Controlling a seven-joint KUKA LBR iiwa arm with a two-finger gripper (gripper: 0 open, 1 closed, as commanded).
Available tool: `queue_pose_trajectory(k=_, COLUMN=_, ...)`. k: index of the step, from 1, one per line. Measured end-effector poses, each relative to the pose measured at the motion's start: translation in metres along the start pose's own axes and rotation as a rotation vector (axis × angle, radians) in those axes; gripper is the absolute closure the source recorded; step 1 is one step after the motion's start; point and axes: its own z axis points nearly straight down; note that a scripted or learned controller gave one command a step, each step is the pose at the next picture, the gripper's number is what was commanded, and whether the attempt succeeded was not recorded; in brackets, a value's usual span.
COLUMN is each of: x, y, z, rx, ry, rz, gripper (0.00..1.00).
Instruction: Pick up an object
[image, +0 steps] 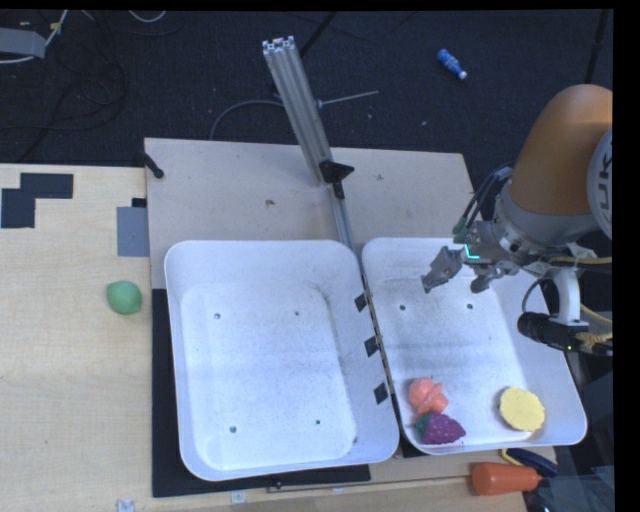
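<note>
A dark floor strewn with cables is seen behind a pale wooden bench (70, 400), on which a beige board (250, 195) carries two shallow white bins side by side. The left bin (190, 270) lies next to the right bin (480, 330), the two being joined along their shared edge by small black clips. The grey arm with its orange band (565, 140) is extended in from the right, and its gripper (462, 277) is held above the far part of the right bin, the two fingers being spread apart with nothing between them. Along the near edge of the right bin three objects are found: a yellow round object (522, 408) at the right, and at the left an orange-pink object (428, 394) touching a purple grape-like bunch (441, 429). All three lie well apart from the gripper. A small green ball (124, 297) rests on the bench, left of the bins.
</note>
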Motion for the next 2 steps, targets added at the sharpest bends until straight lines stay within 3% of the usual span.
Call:
queue_pose_trajectory(k=1, x=0.0, y=0.0, z=0.0, rx=0.0, ry=0.0, rz=0.0, gripper=0.0)
queue_pose_trajectory(k=2, x=-0.006, y=0.0, z=0.045, rx=0.004, ry=0.0, rz=0.0, gripper=0.0)
